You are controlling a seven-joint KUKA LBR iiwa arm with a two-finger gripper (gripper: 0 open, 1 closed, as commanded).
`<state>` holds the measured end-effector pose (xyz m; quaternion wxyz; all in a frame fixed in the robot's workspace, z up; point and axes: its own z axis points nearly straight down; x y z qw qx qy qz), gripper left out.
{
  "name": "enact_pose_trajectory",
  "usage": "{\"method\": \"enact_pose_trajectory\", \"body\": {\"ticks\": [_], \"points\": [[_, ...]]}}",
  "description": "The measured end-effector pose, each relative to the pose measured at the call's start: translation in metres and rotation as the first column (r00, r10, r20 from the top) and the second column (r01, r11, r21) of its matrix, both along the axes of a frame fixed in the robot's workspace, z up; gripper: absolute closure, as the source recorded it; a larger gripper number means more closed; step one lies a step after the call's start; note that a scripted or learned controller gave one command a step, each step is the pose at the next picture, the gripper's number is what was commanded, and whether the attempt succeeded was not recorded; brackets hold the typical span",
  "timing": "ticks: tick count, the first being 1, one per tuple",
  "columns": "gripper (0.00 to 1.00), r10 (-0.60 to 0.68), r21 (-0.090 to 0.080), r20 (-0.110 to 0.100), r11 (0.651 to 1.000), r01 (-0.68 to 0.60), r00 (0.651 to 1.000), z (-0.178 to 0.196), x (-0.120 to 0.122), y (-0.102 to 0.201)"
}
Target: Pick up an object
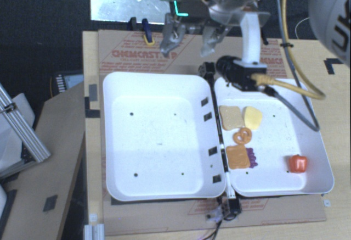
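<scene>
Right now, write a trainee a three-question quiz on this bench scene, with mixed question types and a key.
1. True or false: the two-finger gripper hangs above the far edge of the bench, with nothing between its fingers.
2. Multiple choice: which shallow white bin bears the toy food? A) the left bin B) the right bin C) both
3. Fill in: the small red block lies apart from the other pieces, near the right bin's ____ right corner.

Key: 1 true; 2 B, where the tan bread slice, yellow wedge, pretzel-shaped piece, orange square and purple piece cluster; 3 near.
</scene>
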<state>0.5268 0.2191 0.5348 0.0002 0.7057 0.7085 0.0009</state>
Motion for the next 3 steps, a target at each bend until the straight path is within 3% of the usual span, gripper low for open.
{"method": "enact_pose_trajectory", "body": {"ticks": [1,2,3], "points": [[1.00,0.003,0.001,0.003,1.000,-0.003,1.000,0.012,0.000,0.000],[1.00,0.000,0.000,-0.001,1.000,0.000,1.000,0.000,-0.018,0.015],[0.00,0.000,0.000,0.000,1.000,0.000,1.000,0.000,-0.018,0.015]]}}
